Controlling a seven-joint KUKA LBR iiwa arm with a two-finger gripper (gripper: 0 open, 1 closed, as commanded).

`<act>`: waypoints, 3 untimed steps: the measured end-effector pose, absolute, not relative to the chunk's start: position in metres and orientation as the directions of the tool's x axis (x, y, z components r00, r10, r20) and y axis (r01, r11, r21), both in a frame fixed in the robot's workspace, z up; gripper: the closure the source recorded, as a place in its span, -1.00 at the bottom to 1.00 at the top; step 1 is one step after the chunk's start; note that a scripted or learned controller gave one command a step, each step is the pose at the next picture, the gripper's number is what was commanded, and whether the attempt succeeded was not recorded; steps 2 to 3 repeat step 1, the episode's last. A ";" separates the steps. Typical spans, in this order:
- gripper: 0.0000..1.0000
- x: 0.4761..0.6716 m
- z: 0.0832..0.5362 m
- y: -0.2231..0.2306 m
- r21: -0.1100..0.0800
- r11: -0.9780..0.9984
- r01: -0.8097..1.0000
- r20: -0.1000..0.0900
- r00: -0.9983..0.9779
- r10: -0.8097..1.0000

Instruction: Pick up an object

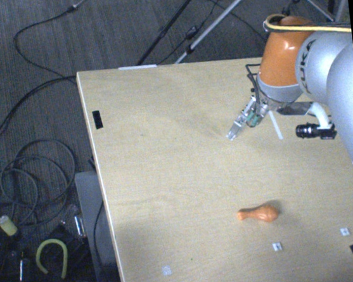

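Observation:
An orange pear-shaped object (259, 213) lies on its side on the pale wooden bench top (169, 189), toward the front right, its narrow end pointing left. My gripper (234, 132) hangs above the bench further back, pointing down and to the left from the grey arm with its orange band (284, 54). It is well apart from the orange object, with bare bench between them. Nothing shows at its tip.
Small square markers (277, 246) dot the bench's front right, and a black tag (98, 119) sits near its left edge. Beyond that edge the floor holds coiled cables (28, 181) and tools. Tripod legs (224, 10) cross the floor behind the bench.

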State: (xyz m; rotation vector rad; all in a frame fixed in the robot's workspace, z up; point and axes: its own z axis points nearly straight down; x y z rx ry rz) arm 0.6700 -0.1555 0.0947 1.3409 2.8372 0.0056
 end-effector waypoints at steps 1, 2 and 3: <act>1.00 0.664 0.184 -0.049 0.003 0.673 0.739 0.000 -0.673 0.739; 1.00 0.664 0.184 -0.049 0.003 0.673 0.739 0.000 -0.673 0.739; 1.00 0.664 0.184 -0.049 0.003 0.673 0.739 0.000 -0.673 0.739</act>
